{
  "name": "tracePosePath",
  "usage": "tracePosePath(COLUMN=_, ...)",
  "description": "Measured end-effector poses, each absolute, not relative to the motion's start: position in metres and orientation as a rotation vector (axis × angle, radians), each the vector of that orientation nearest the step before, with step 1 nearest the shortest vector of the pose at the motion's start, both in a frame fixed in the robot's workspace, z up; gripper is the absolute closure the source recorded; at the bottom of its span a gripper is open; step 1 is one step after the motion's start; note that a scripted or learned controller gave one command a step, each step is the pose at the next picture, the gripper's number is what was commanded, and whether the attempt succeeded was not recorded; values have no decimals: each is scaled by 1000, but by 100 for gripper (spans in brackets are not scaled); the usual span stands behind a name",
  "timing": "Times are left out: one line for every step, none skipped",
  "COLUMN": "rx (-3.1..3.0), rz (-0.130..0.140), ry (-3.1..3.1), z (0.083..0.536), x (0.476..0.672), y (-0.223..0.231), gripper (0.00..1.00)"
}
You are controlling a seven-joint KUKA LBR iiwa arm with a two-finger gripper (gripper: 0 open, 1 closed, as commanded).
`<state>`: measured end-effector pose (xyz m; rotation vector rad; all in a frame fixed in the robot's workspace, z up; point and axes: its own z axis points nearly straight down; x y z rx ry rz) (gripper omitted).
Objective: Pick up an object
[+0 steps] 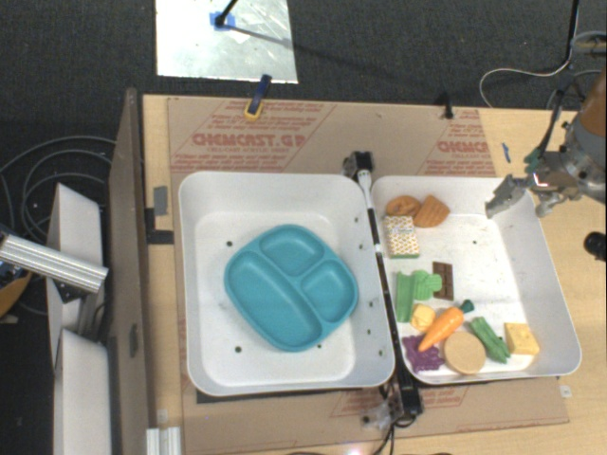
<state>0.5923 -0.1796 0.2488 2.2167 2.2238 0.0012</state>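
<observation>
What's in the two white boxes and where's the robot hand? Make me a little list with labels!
left bin: a teal divided plate
right bin: toy food along its left side and front edge
toy food: croissant, wafer, carrot, cheese wedge, round cracker
gripper: above the right bin's back right part, holding nothing visible
bench: brown board under both bins

Left bin point(204, 254): holds a divided tray point(289, 287) near its middle.
Right bin point(545, 282): toy foods point(446, 297) crowd its left and front parts.
Pincer point(522, 195): above the right bin's rear right edge.
Surface point(313, 131): both bins rest side by side, touching.
</observation>
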Motion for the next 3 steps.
tracePosePath(rx=2219, rz=-4, ry=2235, z=164, x=559, y=-127, gripper=0)
tracePosePath(rx=2220, rz=5, ry=2219, z=83, x=559, y=-127, gripper=0)
tracePosePath(rx=2211, rz=15, ry=2217, z=100, x=562, y=-127, gripper=100)
